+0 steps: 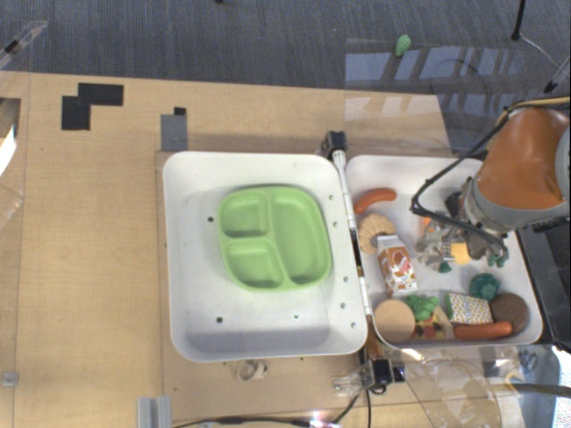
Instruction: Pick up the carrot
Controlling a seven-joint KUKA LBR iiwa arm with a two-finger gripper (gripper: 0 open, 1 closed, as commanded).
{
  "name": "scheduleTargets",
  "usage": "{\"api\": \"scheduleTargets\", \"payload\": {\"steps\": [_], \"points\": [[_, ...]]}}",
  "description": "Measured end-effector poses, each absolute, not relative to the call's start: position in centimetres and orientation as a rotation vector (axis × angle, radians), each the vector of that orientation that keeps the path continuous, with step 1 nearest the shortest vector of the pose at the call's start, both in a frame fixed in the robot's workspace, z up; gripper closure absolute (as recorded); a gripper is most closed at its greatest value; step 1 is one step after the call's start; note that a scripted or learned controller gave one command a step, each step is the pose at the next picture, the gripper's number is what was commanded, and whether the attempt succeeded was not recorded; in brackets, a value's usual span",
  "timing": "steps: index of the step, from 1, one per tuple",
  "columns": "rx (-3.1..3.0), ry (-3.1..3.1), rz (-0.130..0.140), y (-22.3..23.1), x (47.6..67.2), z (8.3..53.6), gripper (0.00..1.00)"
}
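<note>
A grey carpeted floor (268, 25) lies behind a wooden bench (80, 266) that carries two shallow white bins side by side. The left bin (192, 328) holds a green divided plate (272, 237). The right bin (526, 279) holds the food items, and the arm (526, 163), grey with an orange band, reaches down into it from the right.

The claw (437, 250) sits low in the middle of the right bin, among a small cluster of items; whether it is released or clenched cannot be told from here, since cables and the wrist cover it. A yellow block (459, 251) lies just beside the claw on its right.

The carrot (483, 331) lies along the near edge of the right bin, well below the claw and to its right, apart from it. A sausage (375, 200) lies up and left of the claw, near the bin's far wall. A small carton (396, 268) lies left of the claw; its printing is too small to read. A round bun (394, 319) rests below-left of the claw, and a dark green piece (485, 284) sits to its lower right.
</note>
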State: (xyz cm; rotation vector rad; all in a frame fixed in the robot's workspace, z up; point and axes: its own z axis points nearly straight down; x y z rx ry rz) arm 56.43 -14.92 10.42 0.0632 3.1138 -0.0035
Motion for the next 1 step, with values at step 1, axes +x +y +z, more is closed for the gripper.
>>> {"api": "scheduleTargets", "payload": {"steps": [1], "points": [[-0.534,3.08,-0.007,-14.3,58.0,9.06,1.0]]}}
